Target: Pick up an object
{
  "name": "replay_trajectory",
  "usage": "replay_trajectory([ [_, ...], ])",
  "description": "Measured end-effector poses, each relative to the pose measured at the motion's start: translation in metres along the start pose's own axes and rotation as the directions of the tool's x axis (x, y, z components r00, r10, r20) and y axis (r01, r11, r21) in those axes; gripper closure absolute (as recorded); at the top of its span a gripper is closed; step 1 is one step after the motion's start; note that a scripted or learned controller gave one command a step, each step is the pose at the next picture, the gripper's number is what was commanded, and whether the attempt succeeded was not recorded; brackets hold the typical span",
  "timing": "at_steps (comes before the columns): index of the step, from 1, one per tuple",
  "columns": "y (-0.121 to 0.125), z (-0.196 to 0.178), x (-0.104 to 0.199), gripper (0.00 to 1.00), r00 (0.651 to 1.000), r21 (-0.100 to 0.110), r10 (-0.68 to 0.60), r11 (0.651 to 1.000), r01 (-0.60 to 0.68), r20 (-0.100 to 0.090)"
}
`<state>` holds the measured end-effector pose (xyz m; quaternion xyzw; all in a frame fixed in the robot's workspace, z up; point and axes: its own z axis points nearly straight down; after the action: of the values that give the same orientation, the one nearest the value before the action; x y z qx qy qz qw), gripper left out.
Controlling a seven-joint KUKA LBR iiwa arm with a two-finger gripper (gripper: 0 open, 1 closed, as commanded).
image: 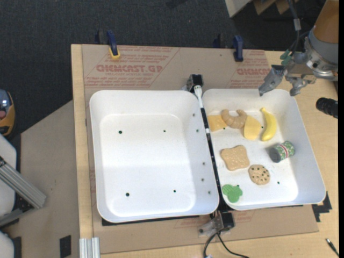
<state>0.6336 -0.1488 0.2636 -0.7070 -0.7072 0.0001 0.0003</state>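
Gripper (282, 86) fingers spread wide (holding nothing), so we still must drop down to the banana (268, 124) just below.

arm (326, 23): orange band above a grey wrist section, rounded housing | wrist: pale grey metal collar, shiny in places | cable: thin dark lead ran alongside the wrist | gripper (282, 86): two grey fingers (270, 83), flat and angular, on a metallic grey base with small green marks
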Motion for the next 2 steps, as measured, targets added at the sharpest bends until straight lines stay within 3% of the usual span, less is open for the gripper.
replay_trajectory([
  [1,-0.001,-0.208,0.037,0.0,1.0,-0.023,-0.004,1.0,0.004,0.004],
  [2,0.012,-0.112,0.076,0.0,1.0,0.008,-0.004,1.0,0.004,-0.002],
])
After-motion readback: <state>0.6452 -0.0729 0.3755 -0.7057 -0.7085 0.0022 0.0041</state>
